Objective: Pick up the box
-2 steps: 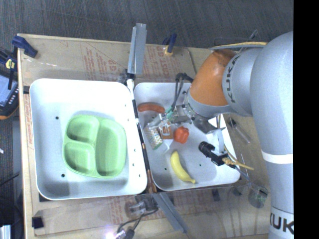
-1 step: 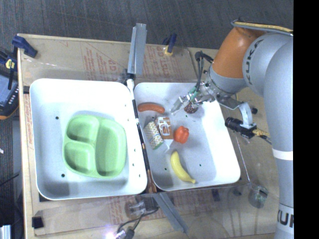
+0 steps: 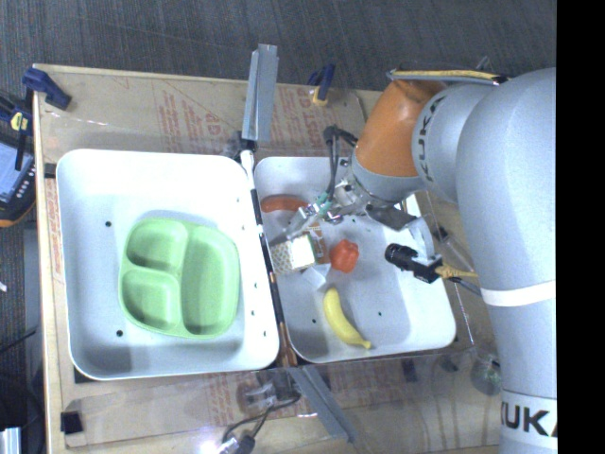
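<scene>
The box (image 3: 299,253) is small and pale with a tan face. It lies in the right bin (image 3: 430,324), close to that bin's left wall. My gripper (image 3: 310,223) reaches in from the right and hangs just above the box's upper right corner. From this view I cannot make out any contact between them. The grey arm with its orange band (image 3: 392,135) covers the bin's far right part.
A reddish-brown sausage (image 3: 283,202) lies just behind the box. A red fruit (image 3: 345,255) sits right of it and a banana (image 3: 344,319) lies nearer the front. The left bin (image 3: 85,187) holds a green divided plate (image 3: 180,277).
</scene>
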You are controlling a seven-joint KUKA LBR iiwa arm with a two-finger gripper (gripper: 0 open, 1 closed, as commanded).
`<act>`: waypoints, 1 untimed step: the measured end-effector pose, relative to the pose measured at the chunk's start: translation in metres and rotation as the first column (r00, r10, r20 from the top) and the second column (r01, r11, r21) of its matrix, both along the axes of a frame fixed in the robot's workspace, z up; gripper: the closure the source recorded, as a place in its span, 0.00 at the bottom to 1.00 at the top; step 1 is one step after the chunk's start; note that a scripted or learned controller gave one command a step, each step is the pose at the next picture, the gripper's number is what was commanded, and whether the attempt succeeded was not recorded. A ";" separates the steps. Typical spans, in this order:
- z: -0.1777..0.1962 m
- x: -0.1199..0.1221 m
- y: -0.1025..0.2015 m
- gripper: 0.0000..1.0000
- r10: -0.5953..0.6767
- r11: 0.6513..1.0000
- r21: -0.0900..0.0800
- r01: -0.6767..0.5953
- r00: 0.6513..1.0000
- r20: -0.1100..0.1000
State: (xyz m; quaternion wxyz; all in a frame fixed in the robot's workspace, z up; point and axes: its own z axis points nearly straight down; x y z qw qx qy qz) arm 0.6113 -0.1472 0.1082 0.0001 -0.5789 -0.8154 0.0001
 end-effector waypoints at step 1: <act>-0.016 -0.015 0.028 0.00 -0.125 0.992 -0.001 0.125 0.992 -0.001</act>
